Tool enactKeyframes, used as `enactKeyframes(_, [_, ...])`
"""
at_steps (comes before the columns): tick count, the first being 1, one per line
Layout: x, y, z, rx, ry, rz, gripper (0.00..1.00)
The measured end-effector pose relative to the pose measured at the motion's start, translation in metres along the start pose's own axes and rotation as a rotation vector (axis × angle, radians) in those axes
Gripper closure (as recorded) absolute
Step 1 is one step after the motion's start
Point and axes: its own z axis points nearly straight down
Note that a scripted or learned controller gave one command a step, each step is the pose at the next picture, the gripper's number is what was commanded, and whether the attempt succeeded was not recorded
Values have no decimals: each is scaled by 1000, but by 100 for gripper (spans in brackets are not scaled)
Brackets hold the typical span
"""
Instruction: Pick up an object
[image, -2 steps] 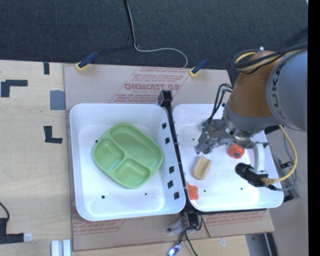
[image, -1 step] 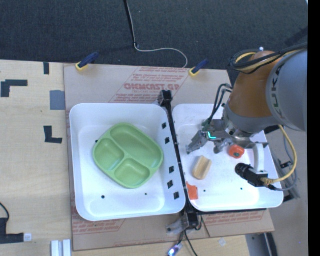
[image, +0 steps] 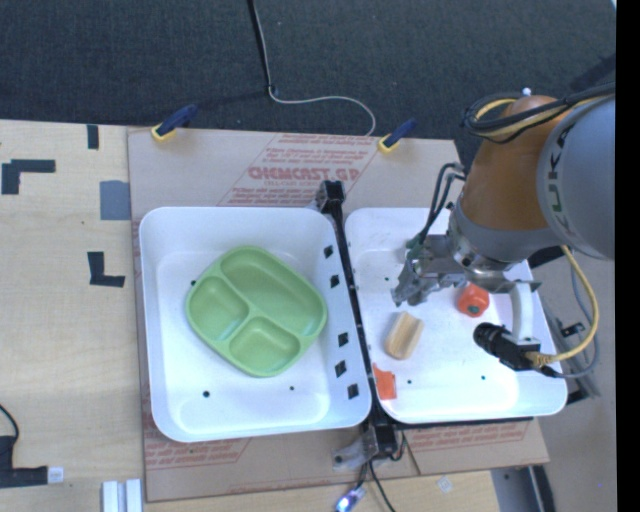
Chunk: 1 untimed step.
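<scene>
In the right bin (image: 440, 398) a tan, rounded block (image: 404, 335) lies near the middle, tilted. An orange-red small object (image: 472, 298) sits to its right, close under the arm's wrist. A small orange piece (image: 385, 383) lies by the bin's left wall near the front. My gripper (image: 412, 286) hangs low over the right bin, just above and behind the tan block, its dark fingers pointing down and left. Nothing shows between the fingers.
The left bin (image: 165, 300) holds a green divided plate (image: 256, 311). A black divider with clips (image: 343, 300) runs between the bins. The grey and orange arm (image: 520, 190) covers the right bin's far right part, with a black cable and connector (image: 505, 345) beside it.
</scene>
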Motion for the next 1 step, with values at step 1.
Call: enactKeyframes(1, [0, 0, 0, 1, 0, 0, 0])
